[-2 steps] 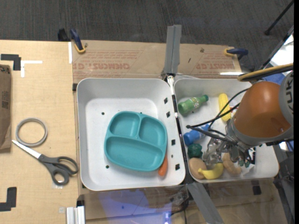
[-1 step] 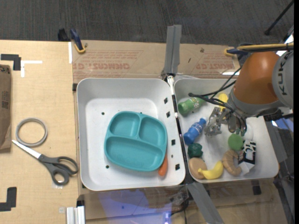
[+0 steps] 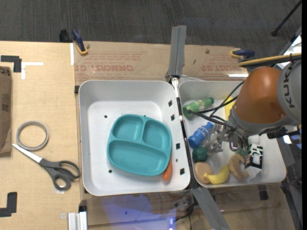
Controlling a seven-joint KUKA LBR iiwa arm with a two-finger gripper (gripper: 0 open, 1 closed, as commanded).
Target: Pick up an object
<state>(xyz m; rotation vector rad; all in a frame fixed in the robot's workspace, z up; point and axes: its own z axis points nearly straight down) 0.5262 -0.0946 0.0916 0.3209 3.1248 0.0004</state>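
My gripper (image 3: 222, 141) reaches down into the right bin (image 3: 271, 176), under the arm's orange band (image 3: 258, 99). It hangs just right of a blue bottle (image 3: 200, 134) and above a dark green ball (image 3: 200, 154). A green bottle (image 3: 196, 104) lies at the bin's back left. Along the front lie a tan round object (image 3: 201, 169), a yellow banana (image 3: 217, 177) and a brown lumpy object (image 3: 237, 166). A black and white item (image 3: 255, 155) sits to the right. The arm hides the back right of this bin.
The left bin (image 3: 93, 128) holds a teal divided plate (image 3: 139, 145) with an orange carrot (image 3: 167, 172) at its front right edge. Scissors (image 3: 53, 167) and a tape ring (image 3: 32, 135) lie on the bench at the left. Clamps sit on the cardboard behind the bins.
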